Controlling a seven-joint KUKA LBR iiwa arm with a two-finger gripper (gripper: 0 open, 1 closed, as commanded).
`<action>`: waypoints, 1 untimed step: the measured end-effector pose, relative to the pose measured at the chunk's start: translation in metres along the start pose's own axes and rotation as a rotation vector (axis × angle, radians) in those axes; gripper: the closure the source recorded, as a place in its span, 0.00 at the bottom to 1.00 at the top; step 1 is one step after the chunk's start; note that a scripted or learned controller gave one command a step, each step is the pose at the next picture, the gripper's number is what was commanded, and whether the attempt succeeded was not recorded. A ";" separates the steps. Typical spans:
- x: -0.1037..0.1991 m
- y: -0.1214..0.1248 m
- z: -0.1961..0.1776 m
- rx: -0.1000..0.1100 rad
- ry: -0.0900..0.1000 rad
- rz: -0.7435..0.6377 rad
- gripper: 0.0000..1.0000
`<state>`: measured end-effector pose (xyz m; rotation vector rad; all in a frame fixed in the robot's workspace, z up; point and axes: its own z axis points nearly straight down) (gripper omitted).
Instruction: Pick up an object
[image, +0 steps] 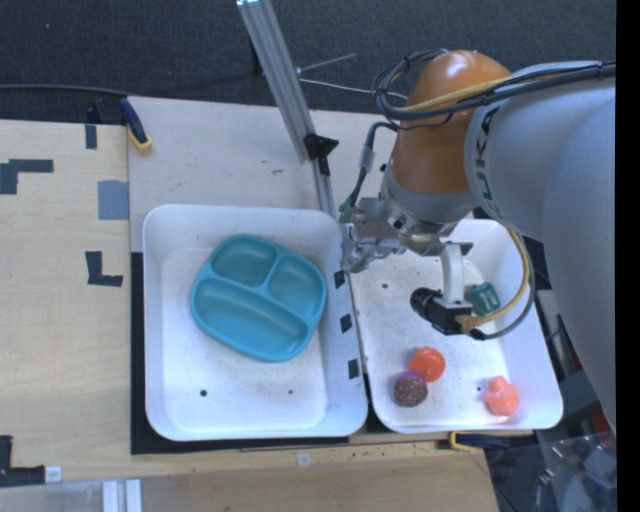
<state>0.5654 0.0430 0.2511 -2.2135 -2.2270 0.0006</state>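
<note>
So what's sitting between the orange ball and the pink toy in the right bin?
Nothing; in the camera view, the stretch between the orange ball and the pink toy is bare white bin floor. The dark speckled ball lies on the orange ball's other side.

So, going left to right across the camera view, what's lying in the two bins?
Blue divided plate in the left bin → dark purple ball → orange ball → pink toy, these three in the right bin.
</note>
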 end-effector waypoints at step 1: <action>0.050 0.013 0.024 0.002 -0.001 0.000 1.00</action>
